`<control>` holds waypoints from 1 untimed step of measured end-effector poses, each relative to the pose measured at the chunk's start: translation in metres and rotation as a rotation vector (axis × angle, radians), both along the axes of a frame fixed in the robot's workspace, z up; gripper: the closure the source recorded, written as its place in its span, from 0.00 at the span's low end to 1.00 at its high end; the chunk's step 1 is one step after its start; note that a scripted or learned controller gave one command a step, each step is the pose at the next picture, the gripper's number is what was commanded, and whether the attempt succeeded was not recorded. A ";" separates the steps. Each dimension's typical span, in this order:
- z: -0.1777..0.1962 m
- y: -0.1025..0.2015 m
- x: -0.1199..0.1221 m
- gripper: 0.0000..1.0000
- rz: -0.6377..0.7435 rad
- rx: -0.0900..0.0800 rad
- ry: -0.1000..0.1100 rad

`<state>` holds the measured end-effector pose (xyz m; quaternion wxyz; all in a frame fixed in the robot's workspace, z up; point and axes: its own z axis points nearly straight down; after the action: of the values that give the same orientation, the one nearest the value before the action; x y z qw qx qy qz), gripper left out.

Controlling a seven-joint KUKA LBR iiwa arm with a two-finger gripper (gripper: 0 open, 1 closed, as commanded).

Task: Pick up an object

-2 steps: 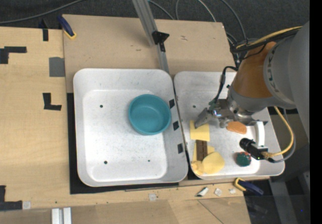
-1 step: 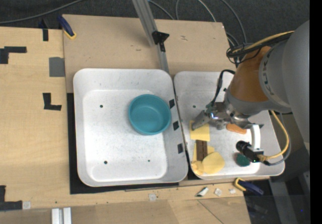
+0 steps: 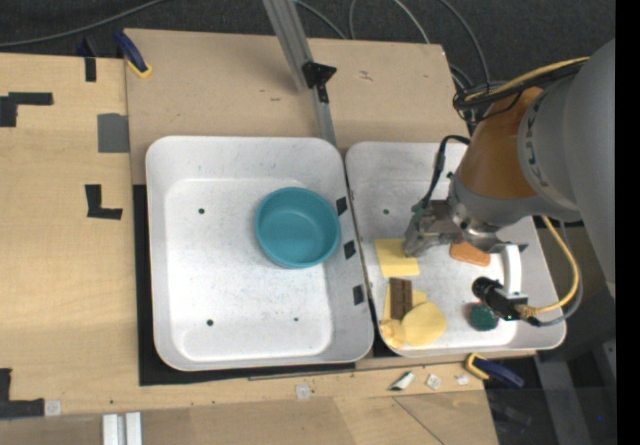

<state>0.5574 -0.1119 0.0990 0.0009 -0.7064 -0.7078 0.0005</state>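
My gripper [image 3: 421, 235] hangs low over the right bin [image 3: 385, 173], near its middle. Just below and left of it lies a pale yellow block [image 3: 396, 261], close to the gripper's tip. An orange piece [image 3: 468, 254] sits to the gripper's right, partly under the wrist. Toward the bin's front lie a brown bar [image 3: 398, 299] and a rounded yellow thing [image 3: 421, 325]. A small dark green thing [image 3: 483, 319] rests at the front right. Nothing is visibly held.
The left bin [image 3: 190, 263] holds a teal bowl [image 3: 296, 226] near its right wall. A grey slanted pole [image 3: 290, 33] crosses above the bins' far edge. Cables trail behind the bench at the top.
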 end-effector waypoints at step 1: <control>0.045 0.003 0.008 1.00 0.000 -0.001 -0.004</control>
<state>0.5649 -0.1089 0.1439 -0.0010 -0.7064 -0.7078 -0.0008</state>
